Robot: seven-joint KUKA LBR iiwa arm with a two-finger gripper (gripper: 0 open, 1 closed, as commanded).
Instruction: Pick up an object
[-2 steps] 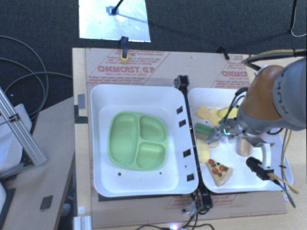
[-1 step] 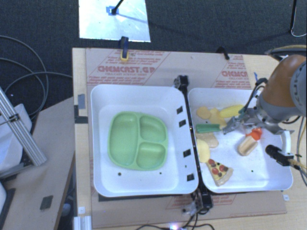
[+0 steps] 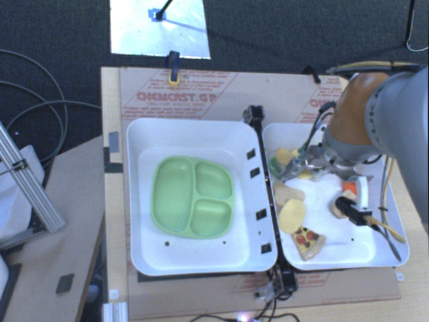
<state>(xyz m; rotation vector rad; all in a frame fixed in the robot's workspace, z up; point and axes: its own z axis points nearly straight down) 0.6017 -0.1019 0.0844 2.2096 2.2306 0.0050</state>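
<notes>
My gripper [image 3: 292, 168] is low in the right bin [image 3: 335, 253], near its left wall, at the end of the grey arm with the orange band. It hangs over a small yellow piece [image 3: 284, 156] and just above a beige piece [image 3: 288, 194]. Nearer the front lie a round yellow chip [image 3: 292, 215] and a toy pizza slice [image 3: 308, 242]. An orange and red piece [image 3: 348, 188] and a tan piece [image 3: 337, 208] lie to the right of the gripper. Nothing can be seen held.
The left bin [image 3: 144, 247] holds a green divided plate [image 3: 193, 196]. A black divider with clips [image 3: 263, 200] runs between the two bins. The bins sit on a brown board [image 3: 201, 96]; a shiny metal sheet [image 3: 159, 19] lies behind it.
</notes>
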